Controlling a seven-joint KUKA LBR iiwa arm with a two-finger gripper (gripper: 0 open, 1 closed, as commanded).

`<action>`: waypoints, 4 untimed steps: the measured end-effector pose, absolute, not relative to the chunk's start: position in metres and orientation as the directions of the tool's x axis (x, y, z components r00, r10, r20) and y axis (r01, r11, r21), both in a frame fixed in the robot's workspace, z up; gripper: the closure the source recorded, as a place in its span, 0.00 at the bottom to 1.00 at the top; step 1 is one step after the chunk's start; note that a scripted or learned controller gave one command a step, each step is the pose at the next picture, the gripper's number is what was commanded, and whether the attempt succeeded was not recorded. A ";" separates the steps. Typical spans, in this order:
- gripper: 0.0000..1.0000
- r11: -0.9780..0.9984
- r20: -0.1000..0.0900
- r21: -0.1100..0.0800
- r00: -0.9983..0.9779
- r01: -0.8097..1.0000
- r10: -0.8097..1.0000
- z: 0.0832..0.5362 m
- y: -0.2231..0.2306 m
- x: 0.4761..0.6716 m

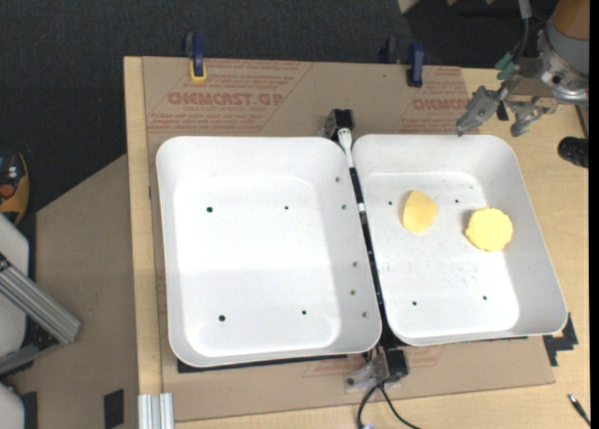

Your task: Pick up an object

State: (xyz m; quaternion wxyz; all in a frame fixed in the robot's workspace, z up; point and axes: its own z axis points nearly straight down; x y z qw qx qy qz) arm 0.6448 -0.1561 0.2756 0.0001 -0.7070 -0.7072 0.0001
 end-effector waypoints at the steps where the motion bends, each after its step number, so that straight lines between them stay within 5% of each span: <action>1: 0.00 0.006 -0.003 0.018 -0.006 1.000 1.000 0.415 -0.119 0.657; 2: 0.00 0.011 0.005 -0.011 -0.011 1.000 1.000 0.305 -0.007 0.666; 3: 1.00 0.002 -0.001 0.004 -0.002 1.000 1.000 0.324 -0.016 0.667; 4: 1.00 0.005 0.002 -0.009 -0.005 1.000 1.000 0.279 0.047 0.616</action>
